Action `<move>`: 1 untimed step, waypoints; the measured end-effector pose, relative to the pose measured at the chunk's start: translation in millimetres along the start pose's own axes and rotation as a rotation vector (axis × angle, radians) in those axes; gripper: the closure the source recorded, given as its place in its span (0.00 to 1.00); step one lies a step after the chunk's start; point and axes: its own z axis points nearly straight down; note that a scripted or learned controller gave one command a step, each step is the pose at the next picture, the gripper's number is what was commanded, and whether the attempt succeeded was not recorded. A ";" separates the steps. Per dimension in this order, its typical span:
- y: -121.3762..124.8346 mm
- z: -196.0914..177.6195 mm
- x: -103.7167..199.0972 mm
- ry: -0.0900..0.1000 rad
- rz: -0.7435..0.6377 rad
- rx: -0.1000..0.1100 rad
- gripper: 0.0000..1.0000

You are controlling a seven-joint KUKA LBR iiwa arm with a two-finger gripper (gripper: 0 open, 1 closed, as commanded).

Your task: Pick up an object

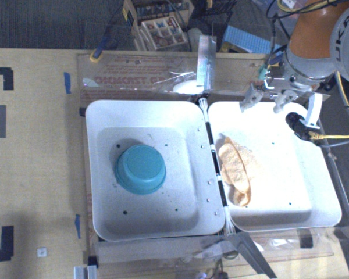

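A blue upturned bowl [141, 168] rests in the left bin [99, 127]. A crumpled tan cloth [235, 166] lies along the left side of the right bin [314, 202]. My gripper [265, 100] hangs over the far edge of the right bin, well up and to the right of the cloth. Its two fingers [249, 98] are spread apart with nothing between them.
A clear plastic sheet [145, 77] and a metal bar [205, 68] lie behind the bins. Boxes and clutter [160, 22] sit on the floor beyond. A black cable fitting [299, 125] hangs at the right bin's far right side.
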 end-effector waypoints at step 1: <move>-78.0 106.0 -14.7 -0.001 -0.032 -0.002 0.00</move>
